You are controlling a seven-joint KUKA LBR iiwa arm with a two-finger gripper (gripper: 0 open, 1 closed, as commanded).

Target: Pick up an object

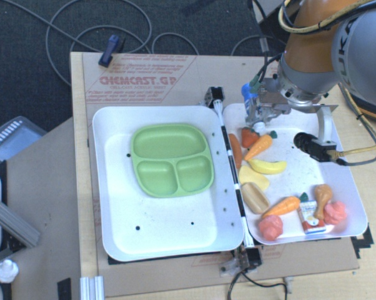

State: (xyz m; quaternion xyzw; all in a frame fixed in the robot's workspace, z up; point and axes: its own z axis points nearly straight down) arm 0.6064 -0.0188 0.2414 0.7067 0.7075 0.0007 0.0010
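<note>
glossy white plastic bins [113, 167], a matt green plastic tray [172, 159], smooth plastic toy banana [267, 165].

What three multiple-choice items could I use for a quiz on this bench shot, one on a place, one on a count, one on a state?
1. Where does the green tray lie?
A. left bin
B. right bin
C. on the cardboard

2. How many compartments does the green tray have?
A. two
B. three
C. five

3. How is the gripper placed?
A. over the left bin
B. low at the far end of the right bin, by a carrot
C. beyond the bench

Answers: 1 A, it sits inside the left bin. 2 B, one long section above two small ones. 3 B, its tip is just above the toy food.
</note>
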